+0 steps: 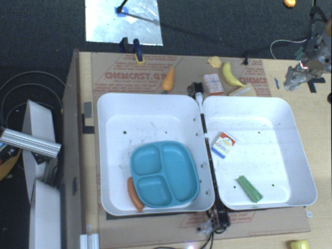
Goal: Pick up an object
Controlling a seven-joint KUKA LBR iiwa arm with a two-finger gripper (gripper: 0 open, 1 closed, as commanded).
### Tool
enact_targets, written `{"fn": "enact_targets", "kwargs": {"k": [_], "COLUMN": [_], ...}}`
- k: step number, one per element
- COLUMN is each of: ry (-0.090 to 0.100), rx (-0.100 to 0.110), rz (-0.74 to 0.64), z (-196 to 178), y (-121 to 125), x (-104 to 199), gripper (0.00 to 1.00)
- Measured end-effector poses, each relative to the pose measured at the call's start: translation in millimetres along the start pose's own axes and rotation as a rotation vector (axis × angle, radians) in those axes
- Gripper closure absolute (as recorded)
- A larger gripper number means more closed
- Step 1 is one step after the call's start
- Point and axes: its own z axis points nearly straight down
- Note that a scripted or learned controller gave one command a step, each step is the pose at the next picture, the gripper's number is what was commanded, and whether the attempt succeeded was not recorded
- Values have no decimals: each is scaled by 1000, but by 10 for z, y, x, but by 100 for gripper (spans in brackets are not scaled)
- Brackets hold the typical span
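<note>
My gripper (296, 80) hangs at the far right, above the bench beyond the back right corner of the right bin (298, 139), with nothing seen in it. In that bin lie a small white card box with red and blue print (223, 144) and a green block (249, 188). The left bin (106, 139) holds a blue divided plate (164, 174) and an orange sausage (135, 193) at the plate's left edge.
Behind the bins on the cardboard lie a carrot (168, 79), a banana (231, 75), a small pinkish box (212, 83) and a yellowish scrap (214, 61). A silver sheet (124, 14) lies at the back left. An orange ball (289, 2) sits on the floor.
</note>
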Motion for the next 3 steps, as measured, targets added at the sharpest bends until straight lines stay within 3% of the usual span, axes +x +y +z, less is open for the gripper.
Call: {"fn": "enact_targets", "kwargs": {"k": [1, 2, 3], "ry": [0, -1, -1], "rx": [-5, -2, -2], "rz": [-1, -5, -4], "z": [-421, -99, -89], "y": [-134, 10, 6], "x": [5, 11, 10], "gripper": [100, 100, 100]}}
